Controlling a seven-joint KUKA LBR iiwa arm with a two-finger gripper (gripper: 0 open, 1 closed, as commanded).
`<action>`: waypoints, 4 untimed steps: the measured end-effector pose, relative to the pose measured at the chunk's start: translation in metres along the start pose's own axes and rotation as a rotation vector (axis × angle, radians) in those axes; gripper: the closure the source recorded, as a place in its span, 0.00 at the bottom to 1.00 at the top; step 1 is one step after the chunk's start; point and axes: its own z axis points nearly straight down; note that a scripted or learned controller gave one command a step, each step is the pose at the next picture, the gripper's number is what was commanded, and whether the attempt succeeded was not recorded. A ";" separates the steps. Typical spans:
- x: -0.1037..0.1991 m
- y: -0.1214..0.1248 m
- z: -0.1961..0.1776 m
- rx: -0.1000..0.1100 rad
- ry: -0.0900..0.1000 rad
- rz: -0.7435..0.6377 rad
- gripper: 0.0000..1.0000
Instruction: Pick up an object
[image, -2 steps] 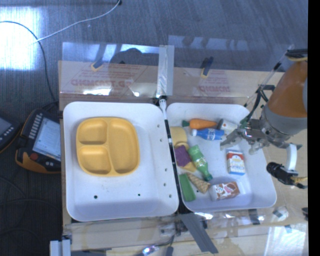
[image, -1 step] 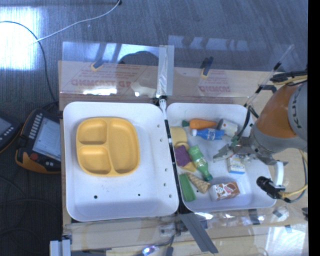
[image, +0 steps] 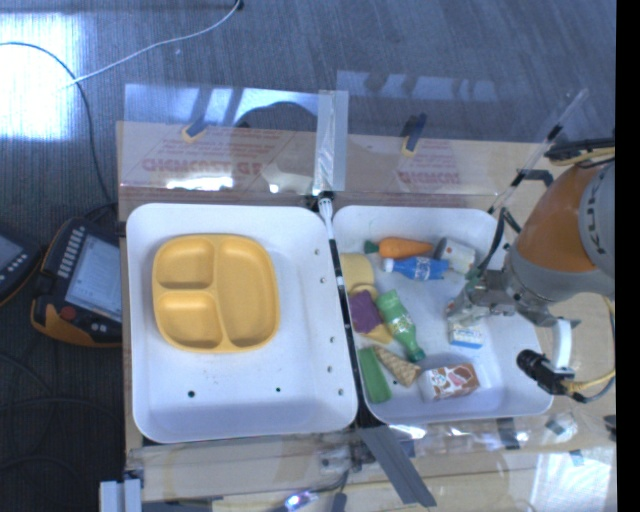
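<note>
Reaching down into the right-hand shallow white bin (image: 520, 400), the grey arm with its orange band (image: 560, 235) has its two-finger gripper (image: 468, 312) low over a small pale-blue-and-white packet (image: 466, 334) near the bin's right side. Whether the tool is spread or closed, and whether it has anything, cannot be told: the wrist hides the tips from above. The step in hand looks like the descent or the closing on that packet, so nothing counts as picked yet. Next, the move calls for a firm close on the packet and a straight lift clear of the bin wall.

That same bin holds the clutter: an orange toy carrot (image: 405, 246) and a blue-and-white bottle (image: 420, 268) toward the back, a yellow block (image: 357, 270), a purple piece (image: 365, 314), a green bottle (image: 398, 322), a green stick (image: 374, 374), a tan cone (image: 400, 367) and a red-and-white carton (image: 450, 381) at the front. Beside it, the left white bin (image: 200, 400) holds a yellow three-compartment plate (image: 215, 292), with nothing on it.
</note>
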 end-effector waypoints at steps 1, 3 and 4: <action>0.053 -0.031 -0.007 0.023 0.011 -0.146 1.00; 0.101 0.068 0.020 0.014 0.010 -0.340 0.00; 0.114 0.029 -0.072 0.017 0.011 -0.545 0.00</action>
